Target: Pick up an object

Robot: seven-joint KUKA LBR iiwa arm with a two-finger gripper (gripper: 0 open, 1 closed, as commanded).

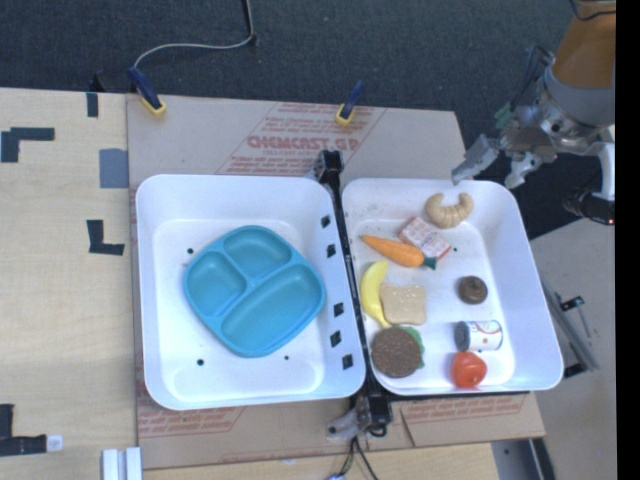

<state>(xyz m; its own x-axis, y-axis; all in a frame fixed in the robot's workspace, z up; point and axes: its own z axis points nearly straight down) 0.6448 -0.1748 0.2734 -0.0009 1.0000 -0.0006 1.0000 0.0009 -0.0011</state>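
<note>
My gripper (492,164) hangs just off the far right corner of the right bin (530,268), fingers spread wide with nothing between them, so I read this as the approach step: no pick made yet, nothing chosen for certain. Closest to me is the croissant (449,208), lying in the far right corner of that bin, just beside the rim. Near it, toward the middle, sits a small red-and-white packet (424,236) touching the leafy end of the carrot (392,251). Along the divider edge I've got the banana (372,290) with a bread slice (403,304) against it, and a burger (397,351) at the near edge. The chocolate donut (472,289) sits alone near the right wall, a small can (480,335) and tomato (468,369) in the near right corner. The left bin (160,268) holds a blue divided plate (255,290). Next I'd judge a short move inward over the croissant, descend, then close across its narrow middle; the bin wall beside it could catch a finger.
</note>
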